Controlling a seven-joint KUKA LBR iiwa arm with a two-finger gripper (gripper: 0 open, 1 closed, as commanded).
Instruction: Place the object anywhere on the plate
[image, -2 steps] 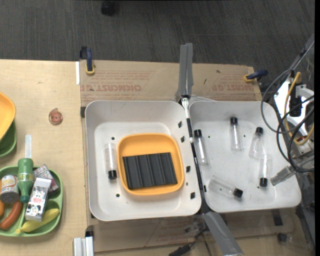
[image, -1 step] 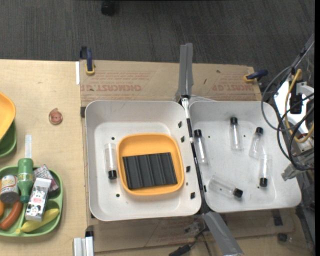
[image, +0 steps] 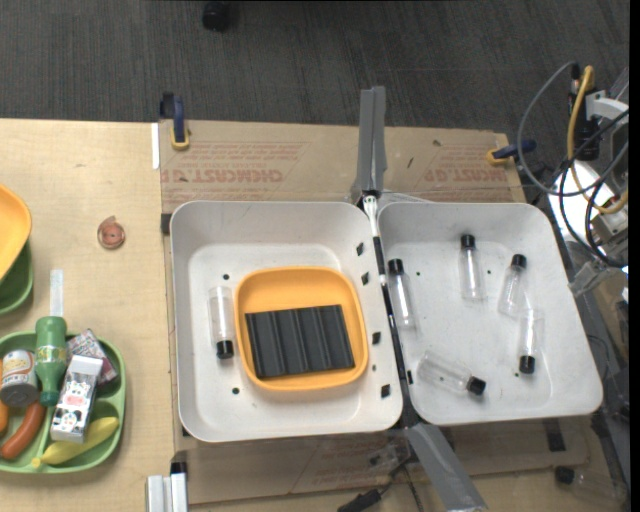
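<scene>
Sitting in the left bin (image: 186, 400), the orange plate (image: 300, 285) is carrying a black ridged tray (image: 298, 340). One clear tube (image: 219, 318) with a black cap is lying in this bin, just beside the plate's left edge and not on it. Five more capped tubes (image: 467, 265) are lying spread out in the right bin (image: 560, 390) on the desk.

Lab bench: white bins (image: 190, 330), clear vials (image: 467, 262), loose cables (image: 575, 150), carpet floor.
</scene>
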